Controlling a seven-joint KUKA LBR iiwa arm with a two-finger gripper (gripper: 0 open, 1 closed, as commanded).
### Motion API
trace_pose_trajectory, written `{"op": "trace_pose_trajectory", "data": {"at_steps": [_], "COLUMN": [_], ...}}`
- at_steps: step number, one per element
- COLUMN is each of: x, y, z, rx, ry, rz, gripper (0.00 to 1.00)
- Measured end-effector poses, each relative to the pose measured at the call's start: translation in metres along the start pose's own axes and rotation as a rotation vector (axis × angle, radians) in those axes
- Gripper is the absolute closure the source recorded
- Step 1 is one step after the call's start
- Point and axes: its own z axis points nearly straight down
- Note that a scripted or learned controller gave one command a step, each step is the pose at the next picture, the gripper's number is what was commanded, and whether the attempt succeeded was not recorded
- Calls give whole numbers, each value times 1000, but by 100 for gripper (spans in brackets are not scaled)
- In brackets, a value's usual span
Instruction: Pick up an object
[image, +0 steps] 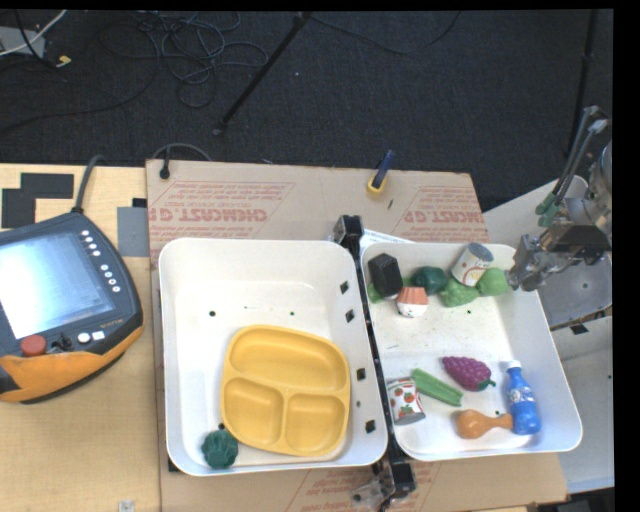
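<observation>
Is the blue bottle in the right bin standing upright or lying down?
Lying down. The blue bottle rests on its side on the floor of the right bin, its white cap pointing to the far side, beside the orange toy.

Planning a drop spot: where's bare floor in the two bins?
Left bin: bare across the far half, above the yellow tray; near corner holds a green lump. Right bin: a bare patch mid-floor between the strawberry toy and grapes. Far edge and near edge crowded.
</observation>
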Motion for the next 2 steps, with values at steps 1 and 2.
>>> {"op": "trace_pose_trajectory", "data": {"at_steps": [1,2], "x": [60,43], "y": [-27,-26], "z": [-123,67], "rx": [-23,8], "ry": [-1,-3], "rz": [-2,5], "gripper": [100,100]}}
